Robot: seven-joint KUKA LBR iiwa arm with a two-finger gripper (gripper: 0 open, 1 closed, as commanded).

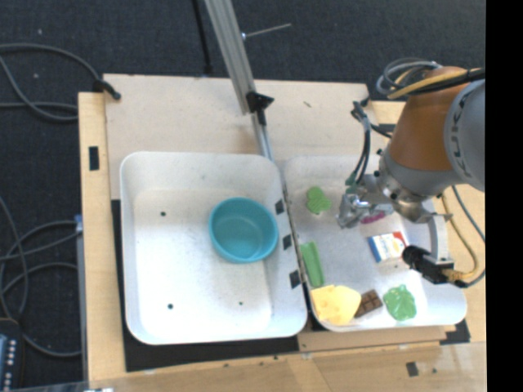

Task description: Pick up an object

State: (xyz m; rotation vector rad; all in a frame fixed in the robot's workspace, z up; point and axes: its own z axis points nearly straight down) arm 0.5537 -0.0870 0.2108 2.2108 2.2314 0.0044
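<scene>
- The end effector (353, 213) hangs low over the right bin (343, 178); how far it is open cannot be told.
- A pink object (376, 216) lies just beside it.
- A small green block (317, 200) sits near its left.
- A teal bowl (243, 229) rests in the left bin (155, 186).

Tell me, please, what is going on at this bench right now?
A grey KUKA arm with an orange band reaches from the right over the right-hand shallow white bin. Its gripper hangs low above the bin floor, close to a small light green block and a small pink item. I cannot see anything held. The left-hand white bin holds a round blue bowl.
</scene>
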